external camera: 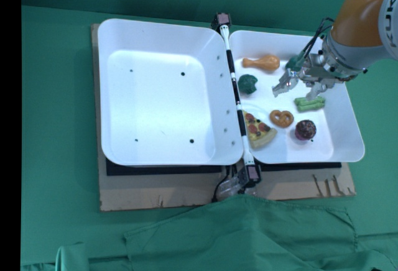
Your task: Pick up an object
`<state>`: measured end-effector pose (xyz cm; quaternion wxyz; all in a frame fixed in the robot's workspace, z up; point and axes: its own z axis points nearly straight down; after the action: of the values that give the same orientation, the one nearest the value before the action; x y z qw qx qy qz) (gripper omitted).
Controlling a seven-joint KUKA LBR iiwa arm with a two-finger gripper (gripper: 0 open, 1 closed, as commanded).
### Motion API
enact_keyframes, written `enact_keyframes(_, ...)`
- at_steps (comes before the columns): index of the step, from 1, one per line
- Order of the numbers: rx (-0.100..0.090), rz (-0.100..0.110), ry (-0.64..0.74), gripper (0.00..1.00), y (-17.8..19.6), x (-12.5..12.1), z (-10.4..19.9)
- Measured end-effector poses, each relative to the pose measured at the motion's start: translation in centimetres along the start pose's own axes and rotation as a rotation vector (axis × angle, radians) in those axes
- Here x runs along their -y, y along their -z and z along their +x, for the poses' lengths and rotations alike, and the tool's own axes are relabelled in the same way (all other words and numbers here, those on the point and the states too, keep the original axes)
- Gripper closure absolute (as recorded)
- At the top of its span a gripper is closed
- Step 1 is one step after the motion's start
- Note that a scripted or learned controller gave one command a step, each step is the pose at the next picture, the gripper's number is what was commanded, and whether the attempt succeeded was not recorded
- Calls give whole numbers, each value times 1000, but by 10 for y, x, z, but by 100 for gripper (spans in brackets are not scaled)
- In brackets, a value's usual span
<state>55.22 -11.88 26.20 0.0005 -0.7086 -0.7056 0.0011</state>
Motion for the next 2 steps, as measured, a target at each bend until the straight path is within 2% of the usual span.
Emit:
enact_keyframes(1,0,2,0,0,-61,3,-3)
enact_keyframes(2,1,-10,0,0,-78,0,-5)
